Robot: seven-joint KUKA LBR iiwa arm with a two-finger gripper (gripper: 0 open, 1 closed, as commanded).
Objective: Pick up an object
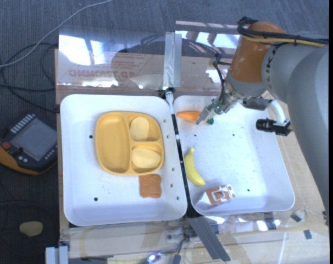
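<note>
Gripper (204, 118) at the right bin's (265, 202) far-left corner, just right of the carrot (188, 115); finger spread cannot be told. Banana (194, 169) hugs the left wall, leaving the bin's middle open

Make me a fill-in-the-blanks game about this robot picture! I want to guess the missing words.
1. The yellow tray lies in the ____ bin.
2. The banana lies in the ____ bin.
3. The gripper is right next to the ____ carrot.
4. The brown cookie lies just outside the tray, on the side ____ the camera.

Missing words: left; right; orange; nearest
</note>
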